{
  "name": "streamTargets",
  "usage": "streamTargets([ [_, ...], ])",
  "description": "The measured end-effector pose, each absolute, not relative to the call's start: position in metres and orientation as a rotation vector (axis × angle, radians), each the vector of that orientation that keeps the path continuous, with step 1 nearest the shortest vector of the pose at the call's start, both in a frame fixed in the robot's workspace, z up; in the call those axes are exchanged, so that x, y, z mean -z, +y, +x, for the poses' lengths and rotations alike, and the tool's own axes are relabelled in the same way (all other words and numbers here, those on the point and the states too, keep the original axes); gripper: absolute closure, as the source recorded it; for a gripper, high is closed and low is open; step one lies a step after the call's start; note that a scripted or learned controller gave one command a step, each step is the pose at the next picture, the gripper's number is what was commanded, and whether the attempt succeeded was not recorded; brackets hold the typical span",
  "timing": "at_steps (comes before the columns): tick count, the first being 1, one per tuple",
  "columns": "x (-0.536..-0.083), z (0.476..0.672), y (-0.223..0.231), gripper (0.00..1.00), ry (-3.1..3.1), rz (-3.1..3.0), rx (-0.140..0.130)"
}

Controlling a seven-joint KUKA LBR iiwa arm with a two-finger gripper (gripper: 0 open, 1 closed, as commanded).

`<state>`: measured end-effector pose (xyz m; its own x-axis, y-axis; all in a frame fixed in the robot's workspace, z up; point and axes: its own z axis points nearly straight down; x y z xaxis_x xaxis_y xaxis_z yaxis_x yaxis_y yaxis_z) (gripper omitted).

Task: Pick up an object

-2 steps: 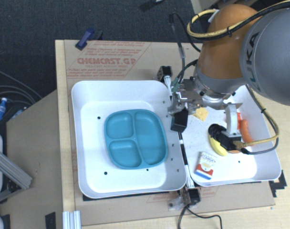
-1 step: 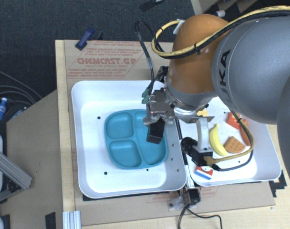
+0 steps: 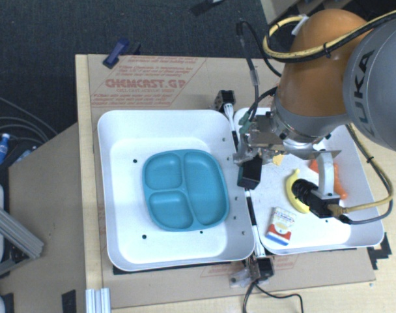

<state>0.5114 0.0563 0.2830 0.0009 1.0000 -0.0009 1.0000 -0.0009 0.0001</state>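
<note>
In the left bin (image 3: 120,135) lies a blue divided plate (image 3: 185,189). The right bin (image 3: 361,230) holds a yellow curved object (image 3: 294,191), an orange object (image 3: 338,180) partly hidden behind a white part of the arm, and a small red, white and blue box (image 3: 281,225). My gripper (image 3: 250,169) hangs low over the left edge of the right bin, by the wall between the bins. It is left of the yellow object and above the box. The arm's wrist hides much of it.
The grey arm with its orange band (image 3: 322,51) covers the back of the right bin. A black cable (image 3: 364,208) loops over that bin's right side. A cardboard sheet (image 3: 146,83) lies behind the bins.
</note>
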Motion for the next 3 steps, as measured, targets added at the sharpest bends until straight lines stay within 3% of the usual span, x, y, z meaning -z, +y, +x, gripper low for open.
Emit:
streamTargets([
  [1,-0.247,0.549,-0.007,1.0,2.22,2.223,0.003],
  [2,-0.273,0.481,-0.022,1.0,2.222,2.224,0.003],
  [3,-0.266,0.479,-0.063,1.0,2.222,2.224,0.003],
])
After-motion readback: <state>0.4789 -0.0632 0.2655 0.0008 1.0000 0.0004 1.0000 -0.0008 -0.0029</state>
